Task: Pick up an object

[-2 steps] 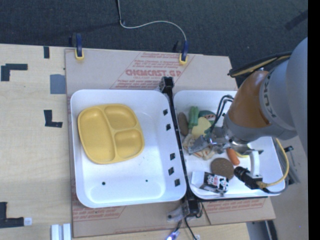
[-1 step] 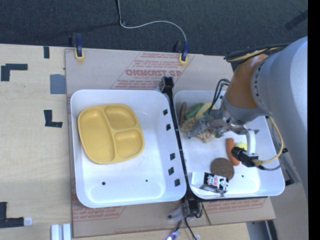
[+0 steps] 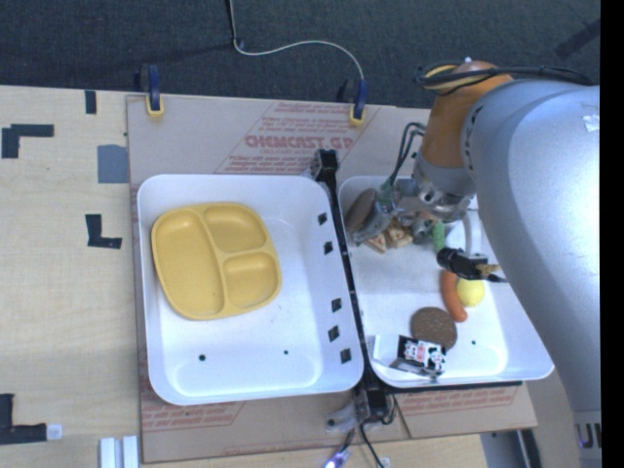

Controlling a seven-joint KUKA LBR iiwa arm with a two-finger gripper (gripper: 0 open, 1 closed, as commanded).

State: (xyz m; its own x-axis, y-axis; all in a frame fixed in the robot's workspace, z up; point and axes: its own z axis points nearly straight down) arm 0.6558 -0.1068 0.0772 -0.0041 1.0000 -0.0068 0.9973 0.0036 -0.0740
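1. The grey arm (image 3: 546, 183) is nearest to the camera and hangs over the right bin (image 3: 390, 291).
2. Its gripper (image 3: 414, 208) is low in the back of that bin. I cannot tell if it is open or closed.
3. Just beside it lie a brown object (image 3: 363, 213) and tan pieces (image 3: 395, 236). Nothing looks lifted, so I judge the pick is not yet done.
4. Farther out are a carrot (image 3: 453, 296), a brown disc (image 3: 433, 326) and a yellow divided plate (image 3: 216, 258).
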